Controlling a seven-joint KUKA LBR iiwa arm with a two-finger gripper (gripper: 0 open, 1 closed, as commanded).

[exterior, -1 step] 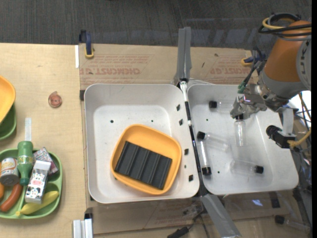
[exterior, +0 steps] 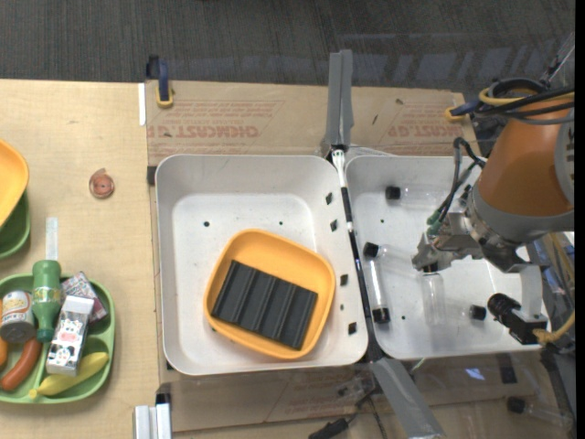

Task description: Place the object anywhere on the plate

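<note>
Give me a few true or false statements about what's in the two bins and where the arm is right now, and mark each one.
1. A dark ridged block lies on the orange plate. True.
2. The orange plate sits in the right bin. False: it is in the left bin.
3. The tool is over the right bin. True.
4. A clear glass lies in the right bin below the tool. True.
5. The green tray of toy food is inside the left bin. False: it is on the wooden bench.
</note>
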